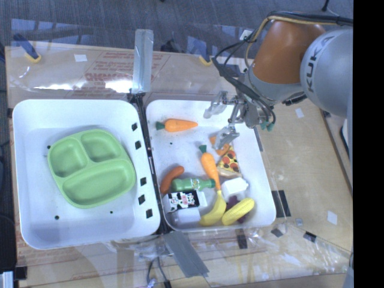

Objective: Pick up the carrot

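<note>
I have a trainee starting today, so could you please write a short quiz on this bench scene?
1. True or false: the green divided plate lies in the same bin as the carrots.
2. Which lies nearer the gripper? A: the carrot by the bin's far wall. B: the carrot in the pile.
3. What yellow fruit lies at the right bin's near edge?

Key: 1 false. 2 B. 3 bananas.

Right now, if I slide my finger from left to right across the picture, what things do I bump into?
Green divided plate in the left bin → hot dog → carrot lying alone at the top of the right bin → second carrot → pizza slice → gripper → orange band on the arm.
</note>
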`<act>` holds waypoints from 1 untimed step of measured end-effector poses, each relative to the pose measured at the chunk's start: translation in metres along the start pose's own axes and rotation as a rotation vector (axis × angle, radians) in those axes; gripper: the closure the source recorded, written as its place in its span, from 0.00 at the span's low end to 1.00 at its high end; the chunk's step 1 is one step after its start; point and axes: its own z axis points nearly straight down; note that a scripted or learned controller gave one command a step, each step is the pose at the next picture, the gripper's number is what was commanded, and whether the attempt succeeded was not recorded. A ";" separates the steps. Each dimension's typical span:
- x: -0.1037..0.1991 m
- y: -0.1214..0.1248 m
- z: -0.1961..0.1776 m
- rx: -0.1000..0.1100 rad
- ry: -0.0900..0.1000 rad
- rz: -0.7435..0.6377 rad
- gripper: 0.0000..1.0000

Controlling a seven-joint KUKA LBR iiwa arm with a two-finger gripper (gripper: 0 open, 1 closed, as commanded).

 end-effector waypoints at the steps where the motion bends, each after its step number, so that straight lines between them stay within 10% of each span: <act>1: 0.013 0.022 0.111 -0.002 0.004 0.110 0.00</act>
